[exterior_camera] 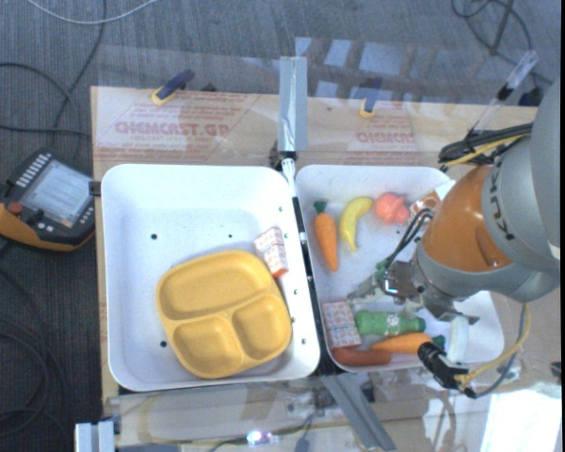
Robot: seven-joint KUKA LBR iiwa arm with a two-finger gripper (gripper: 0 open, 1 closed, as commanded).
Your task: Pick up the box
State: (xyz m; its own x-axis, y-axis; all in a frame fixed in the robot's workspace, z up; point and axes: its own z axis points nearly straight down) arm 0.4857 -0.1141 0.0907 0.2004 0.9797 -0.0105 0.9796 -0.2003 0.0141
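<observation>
A small red-and-white patterned box (271, 250) lies in the left bin (132, 252), leaning on the far right rim of a yellow divided plate (226, 311). A second, flat patterned box (340, 323) lies at the near left of the right bin (485, 332). My gripper (384, 285) hangs low over the right bin, just above and right of that flat box and just behind a green bottle (388, 325). Nothing visibly hangs from it. The orange-banded wrist (461, 238) covers the bin's right half.
The right bin also holds a carrot (326, 240), a yellow banana (355, 220), a pink fruit (391, 207) and an orange-red vegetable (386, 348) along the near wall. A pendant (42, 201) lies on the floor to the left. Cables (471, 370) trail off the wrist.
</observation>
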